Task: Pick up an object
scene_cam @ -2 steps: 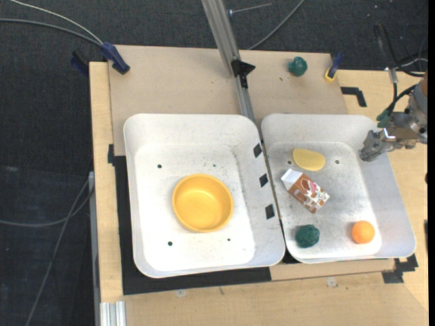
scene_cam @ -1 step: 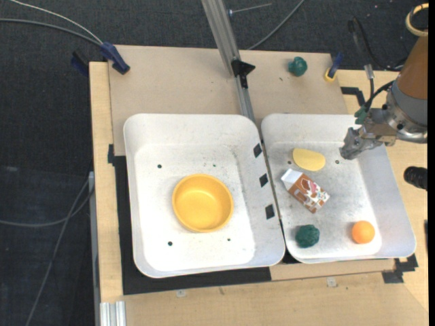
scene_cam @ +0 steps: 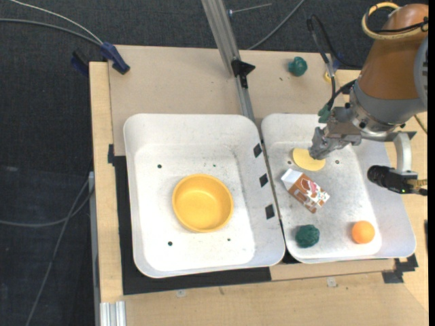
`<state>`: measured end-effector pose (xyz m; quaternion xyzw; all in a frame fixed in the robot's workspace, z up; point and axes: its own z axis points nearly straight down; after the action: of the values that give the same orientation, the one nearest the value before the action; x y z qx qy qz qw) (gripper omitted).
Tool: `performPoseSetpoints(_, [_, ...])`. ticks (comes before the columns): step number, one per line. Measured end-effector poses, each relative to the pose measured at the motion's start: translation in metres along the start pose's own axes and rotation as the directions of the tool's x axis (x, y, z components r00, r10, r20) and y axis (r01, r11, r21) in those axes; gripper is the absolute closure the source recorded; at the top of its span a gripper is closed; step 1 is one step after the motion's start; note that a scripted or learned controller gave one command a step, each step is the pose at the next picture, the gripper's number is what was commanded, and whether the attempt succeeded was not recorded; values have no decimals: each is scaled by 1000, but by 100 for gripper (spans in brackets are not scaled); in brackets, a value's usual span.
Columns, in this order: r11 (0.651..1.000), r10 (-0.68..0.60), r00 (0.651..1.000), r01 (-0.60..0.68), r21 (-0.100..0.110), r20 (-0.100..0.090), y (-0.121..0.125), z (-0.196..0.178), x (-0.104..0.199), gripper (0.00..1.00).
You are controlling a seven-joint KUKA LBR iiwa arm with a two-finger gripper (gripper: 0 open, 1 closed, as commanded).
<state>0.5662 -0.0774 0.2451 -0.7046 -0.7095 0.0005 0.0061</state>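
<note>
Nearest the camera, along the right bin's (scene_cam: 401, 240) front edge, lie a dark green ball (scene_cam: 307, 235) and, to its right, an orange ball (scene_cam: 363, 232), set apart from each other. Behind them, toward the bin's middle, a small carton (scene_cam: 306, 190) with a white top and red-brown sides lies tilted. Just behind the carton is a pale yellow disc (scene_cam: 305, 159), flat on the bin floor, and the end effector (scene_cam: 323, 148) hangs right over the disc's far right edge, partly covering it. Whether it is spread or pressed together cannot be told, nor whether it touches the disc. The grey arm (scene_cam: 391, 60) with its orange band comes in from the right above it.

In the left bin (scene_cam: 146, 138), a yellow bowl (scene_cam: 202, 202) sits upright a little in front of the middle. On the bare surface (scene_cam: 177, 80) behind the right bin rests another small teal-green ball (scene_cam: 298, 66), well apart from everything else.
</note>
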Motion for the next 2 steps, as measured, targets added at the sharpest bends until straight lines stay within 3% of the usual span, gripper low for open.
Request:
performPoseSetpoints(1, [1000, 1, 1000, -1, -10, 4, 10, -5, 49, 100])
performPoseSetpoints(2, [1000, 1, 1000, -1, 4, 2, 7, 5, 110, 100])
